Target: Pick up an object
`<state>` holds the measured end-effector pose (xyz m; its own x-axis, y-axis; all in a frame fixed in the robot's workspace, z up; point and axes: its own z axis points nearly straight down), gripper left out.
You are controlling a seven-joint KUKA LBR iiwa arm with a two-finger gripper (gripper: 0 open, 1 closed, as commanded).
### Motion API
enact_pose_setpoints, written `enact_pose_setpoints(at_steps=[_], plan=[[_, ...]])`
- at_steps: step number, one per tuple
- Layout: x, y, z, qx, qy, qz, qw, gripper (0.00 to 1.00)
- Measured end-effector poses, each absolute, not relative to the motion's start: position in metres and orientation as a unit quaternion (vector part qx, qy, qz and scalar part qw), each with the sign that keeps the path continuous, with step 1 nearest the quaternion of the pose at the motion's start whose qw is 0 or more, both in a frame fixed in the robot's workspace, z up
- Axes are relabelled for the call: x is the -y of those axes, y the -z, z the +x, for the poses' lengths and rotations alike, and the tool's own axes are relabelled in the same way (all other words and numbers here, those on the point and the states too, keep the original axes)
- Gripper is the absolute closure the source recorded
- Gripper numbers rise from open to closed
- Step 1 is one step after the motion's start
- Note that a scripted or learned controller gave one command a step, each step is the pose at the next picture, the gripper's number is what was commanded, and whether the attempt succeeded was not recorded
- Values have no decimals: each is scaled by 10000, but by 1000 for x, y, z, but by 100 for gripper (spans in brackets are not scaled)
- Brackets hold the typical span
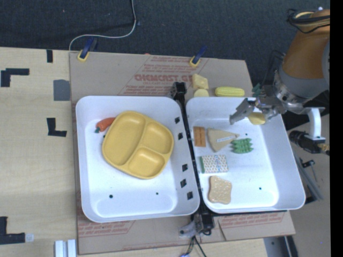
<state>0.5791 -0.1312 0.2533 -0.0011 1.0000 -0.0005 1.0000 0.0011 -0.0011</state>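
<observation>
- Overhead, the claw [251, 111] hangs low over the upper right part of the right bin [278, 159], one grey finger slanting out to its left; whether it is released or clenched cannot be told from this angle, and nothing shows between its fingers.
- Just beside it, partly tucked under the wrist, lies a pale yellow toy piece [258, 119], the nearest candidate for a pick and probably the target.
- Slightly below and to its left sit a tan wedge [218, 139] and a green pea pod [241, 145], touching or nearly so.
- Above it, outside the bin on the cardboard, rests a corn cob [229, 91], with two pale yellow lumps [200, 82] further left.
- Further left of the claw, an orange waffle-like strip [199, 136] lies by the bin's inner wall.
- Well below, a speckled square pad [215, 164] and a slice of toy bread [220, 190] lie loose, spread apart so each can be grasped singly.
- Farthest off, in the left bin [86, 143], a yellow divided plate [138, 144] partly covers a carrot [105, 123].
</observation>
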Motion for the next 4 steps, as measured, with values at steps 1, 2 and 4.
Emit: enact_pose_setpoints(at_steps=[1, 2, 4], plan=[[118, -171, 639, 7083, -16, -7059, 14, 0], [167, -87, 614, 7049, 36, -7093, 8, 0], [109, -90, 663, 7095, 35, -7047, -49, 0]])
